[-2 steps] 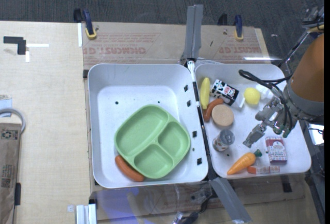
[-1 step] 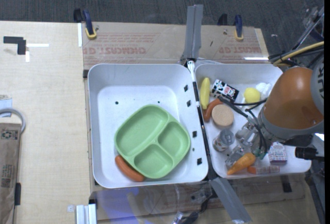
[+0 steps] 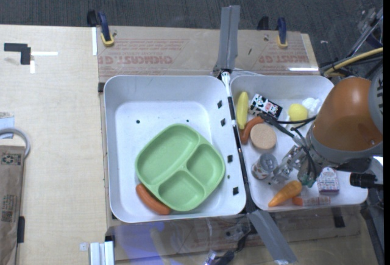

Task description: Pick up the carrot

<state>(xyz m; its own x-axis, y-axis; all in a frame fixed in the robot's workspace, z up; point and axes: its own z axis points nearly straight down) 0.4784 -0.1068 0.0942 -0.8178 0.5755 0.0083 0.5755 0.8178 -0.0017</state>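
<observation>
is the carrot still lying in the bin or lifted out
Lying in the bin. The carrot rests flat on the right bin floor near its front wall, with the gripper just above it.

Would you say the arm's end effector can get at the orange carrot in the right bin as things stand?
Probably yes: the end effector hangs just above the tapered orange carrot, whose top is uncovered; a small carton sits close on one side.
</observation>
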